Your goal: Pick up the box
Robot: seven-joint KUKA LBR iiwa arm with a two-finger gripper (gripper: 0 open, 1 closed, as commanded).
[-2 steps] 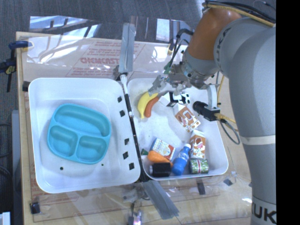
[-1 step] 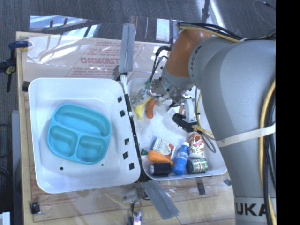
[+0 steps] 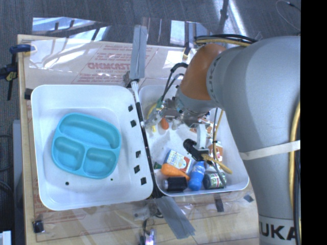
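The box (image 3: 177,160) is a small white carton with green and orange print. It lies tilted near the front left of the right bin (image 3: 236,180). The grey arm with its orange band comes in from the right over this bin. My gripper (image 3: 167,115) hangs low at the bin's back left part, behind the box and apart from it. Small bright items lie around its tip.
At the front of the right bin lie an orange item (image 3: 173,170), a black cylinder (image 3: 176,184), a blue bottle (image 3: 196,176) and a dark green bottle (image 3: 213,180). The left bin (image 3: 46,106) bears a blue divided tray (image 3: 86,145).
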